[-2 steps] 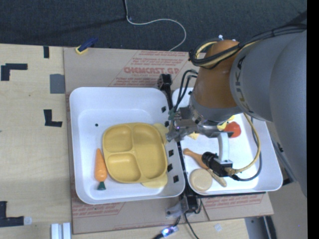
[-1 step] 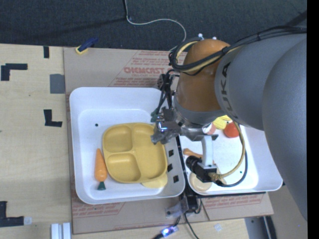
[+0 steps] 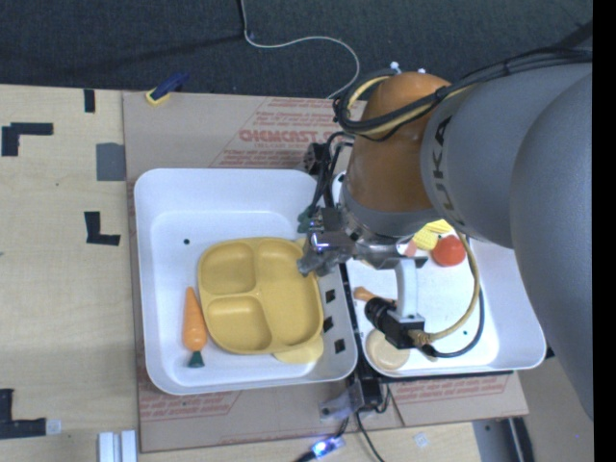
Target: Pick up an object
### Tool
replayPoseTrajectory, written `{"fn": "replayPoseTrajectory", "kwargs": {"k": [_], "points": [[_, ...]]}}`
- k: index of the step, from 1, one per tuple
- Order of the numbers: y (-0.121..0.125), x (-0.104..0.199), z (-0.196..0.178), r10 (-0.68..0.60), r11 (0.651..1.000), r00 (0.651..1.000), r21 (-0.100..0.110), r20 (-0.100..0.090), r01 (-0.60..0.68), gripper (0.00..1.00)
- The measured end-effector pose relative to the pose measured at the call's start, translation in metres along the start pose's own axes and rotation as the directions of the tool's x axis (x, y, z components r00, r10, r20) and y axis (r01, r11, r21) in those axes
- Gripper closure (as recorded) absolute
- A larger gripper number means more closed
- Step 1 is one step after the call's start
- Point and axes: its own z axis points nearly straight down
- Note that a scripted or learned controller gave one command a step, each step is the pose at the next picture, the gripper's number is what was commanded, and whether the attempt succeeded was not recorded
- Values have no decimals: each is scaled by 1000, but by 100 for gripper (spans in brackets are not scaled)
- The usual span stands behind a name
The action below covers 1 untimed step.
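A yellow divided plate (image 3: 258,296) lies in the left bin (image 3: 164,210). An orange toy carrot (image 3: 193,320) with a green stem lies along the plate's left side. My gripper (image 3: 316,250) hangs low at the plate's upper right edge, near the wall between the bins. The wrist and its orange band (image 3: 395,152) cover it from above. Nothing is seen held. In the right bin (image 3: 510,335) a red ball (image 3: 449,250) lies beside a yellow piece (image 3: 435,229).
A pale yellow disc (image 3: 303,352) pokes out from under the plate's lower right corner. A beige round piece (image 3: 388,354) and a small orange piece (image 3: 362,294) sit in the right bin's near left part. The big grey arm (image 3: 539,162) overhangs the right bin.
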Motion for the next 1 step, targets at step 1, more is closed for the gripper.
{"fn": "replayPoseTrajectory", "kwargs": {"k": [1], "points": [[4,-2,17,2,1000,1000,2,2,-2,100]]}}
